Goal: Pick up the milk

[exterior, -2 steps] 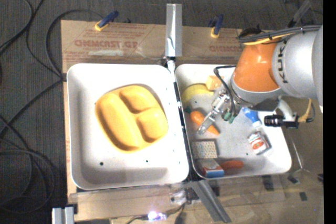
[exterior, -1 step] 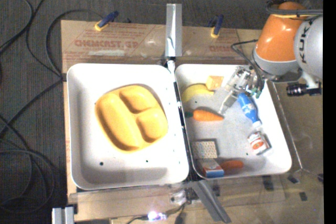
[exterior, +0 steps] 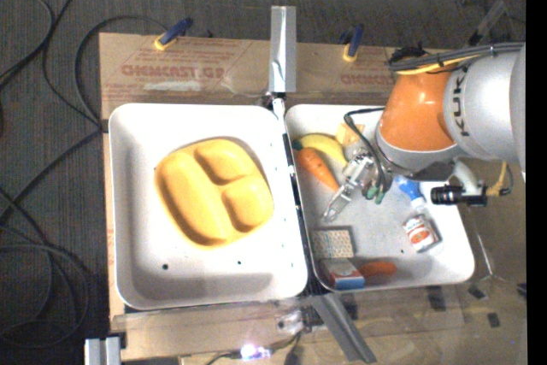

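A small white bottle (exterior: 420, 232) with a red label lies near the right wall of the right bin (exterior: 453, 269), with a blue piece (exterior: 408, 188) just above it; it looks like the milk. My gripper (exterior: 355, 184) hangs over the middle of that bin, left of the bottle and apart from it. It sits just right of the carrot (exterior: 317, 169). The grey and orange wrist (exterior: 419, 120) covers the bin's upper right part.
A banana (exterior: 320, 144) lies at the right bin's top. A speckled small box (exterior: 334, 242), a red and blue carton (exterior: 346, 273) and a sausage (exterior: 378, 269) lie along its front. The left bin (exterior: 137, 269) holds a yellow divided tray (exterior: 214, 191).
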`<state>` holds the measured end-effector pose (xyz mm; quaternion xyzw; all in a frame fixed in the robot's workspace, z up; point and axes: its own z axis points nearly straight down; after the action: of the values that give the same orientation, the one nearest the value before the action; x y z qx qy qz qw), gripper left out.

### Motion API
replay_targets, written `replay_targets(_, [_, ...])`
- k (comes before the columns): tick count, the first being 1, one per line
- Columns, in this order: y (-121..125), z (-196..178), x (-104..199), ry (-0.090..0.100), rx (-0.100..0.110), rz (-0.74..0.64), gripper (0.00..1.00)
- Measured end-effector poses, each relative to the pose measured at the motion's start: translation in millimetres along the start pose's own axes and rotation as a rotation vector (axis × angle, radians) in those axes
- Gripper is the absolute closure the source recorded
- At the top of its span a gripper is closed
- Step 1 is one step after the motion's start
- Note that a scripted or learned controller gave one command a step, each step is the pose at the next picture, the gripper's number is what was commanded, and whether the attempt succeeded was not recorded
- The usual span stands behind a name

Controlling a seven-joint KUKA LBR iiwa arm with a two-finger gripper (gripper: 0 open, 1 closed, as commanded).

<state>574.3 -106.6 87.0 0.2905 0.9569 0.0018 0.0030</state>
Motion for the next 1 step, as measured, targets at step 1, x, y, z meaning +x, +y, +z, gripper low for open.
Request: replay_targets(1, [55.1,-17.6,-61.5,0.016,0.011,0.041,0.00])
